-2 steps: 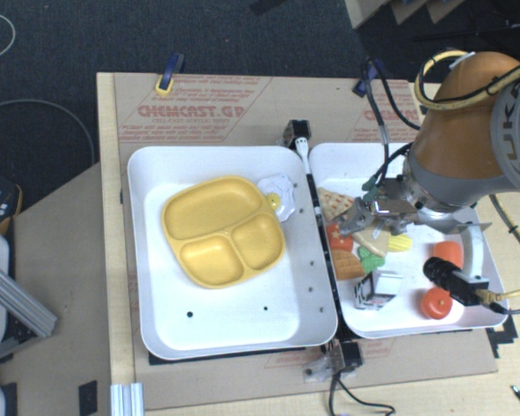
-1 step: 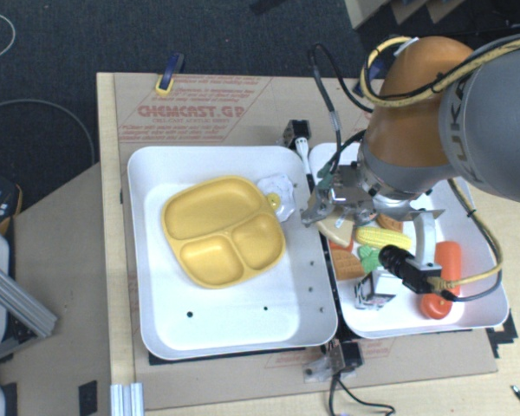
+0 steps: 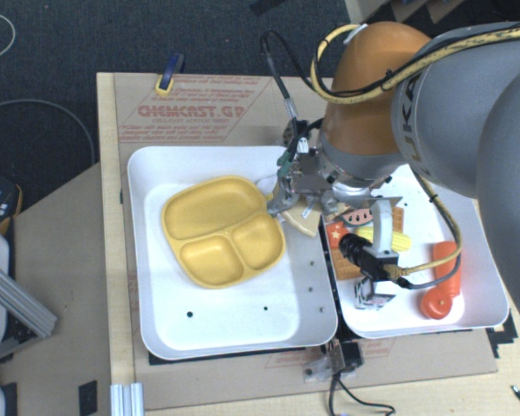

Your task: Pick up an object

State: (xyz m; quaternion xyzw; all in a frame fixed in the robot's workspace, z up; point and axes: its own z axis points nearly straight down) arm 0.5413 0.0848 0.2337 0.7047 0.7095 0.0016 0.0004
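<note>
A yellow three-compartment plate (image 3: 217, 230) lies in the left bin (image 3: 234, 319), toward its back. My gripper (image 3: 296, 196) hangs low over the divide between the two bins, just off the plate's right edge. A small pale cream object (image 3: 300, 223) lies directly below it at the left bin's right rim; whether it is held is unclear. In the right bin (image 3: 468, 315) lie an orange carrot-shaped toy (image 3: 439, 282), a yellow corn piece (image 3: 399, 240) and a red-orange item (image 3: 345, 231), partly hidden by the wrist and its cables.
The grey arm and its orange band (image 3: 377, 68) cover the back of the right bin. A black cable with a yellow hose (image 3: 416, 271) loops over that bin's contents. A blue and yellow clamp (image 3: 167, 74) sits on the brown board behind the bins.
</note>
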